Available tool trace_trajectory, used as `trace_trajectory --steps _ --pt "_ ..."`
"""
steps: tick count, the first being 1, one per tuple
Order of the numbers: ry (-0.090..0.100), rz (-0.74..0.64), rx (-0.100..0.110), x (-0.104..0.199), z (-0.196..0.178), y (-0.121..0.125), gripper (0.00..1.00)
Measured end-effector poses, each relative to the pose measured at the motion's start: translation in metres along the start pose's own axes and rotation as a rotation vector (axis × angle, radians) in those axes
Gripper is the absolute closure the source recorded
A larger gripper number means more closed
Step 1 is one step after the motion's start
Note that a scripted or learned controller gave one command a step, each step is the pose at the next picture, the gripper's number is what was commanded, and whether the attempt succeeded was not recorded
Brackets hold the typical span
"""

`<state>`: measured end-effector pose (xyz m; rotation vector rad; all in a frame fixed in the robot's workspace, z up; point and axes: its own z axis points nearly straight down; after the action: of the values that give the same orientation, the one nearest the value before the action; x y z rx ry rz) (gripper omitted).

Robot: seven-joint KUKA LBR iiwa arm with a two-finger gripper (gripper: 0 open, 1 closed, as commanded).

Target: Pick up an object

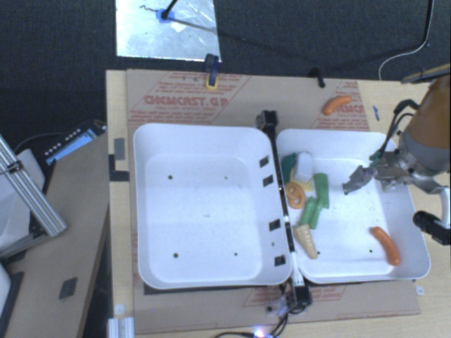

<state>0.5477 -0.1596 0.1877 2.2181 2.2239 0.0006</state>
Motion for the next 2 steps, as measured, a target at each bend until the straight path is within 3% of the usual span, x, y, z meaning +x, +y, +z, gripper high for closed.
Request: trace_trajectory --steps 1,2 --pt "0.004 -0.009 0.005 0.059 0.097 0.069 0.0" --pt "0.001 -0.003 -0.003 0.054 0.08 0.07 1.0"
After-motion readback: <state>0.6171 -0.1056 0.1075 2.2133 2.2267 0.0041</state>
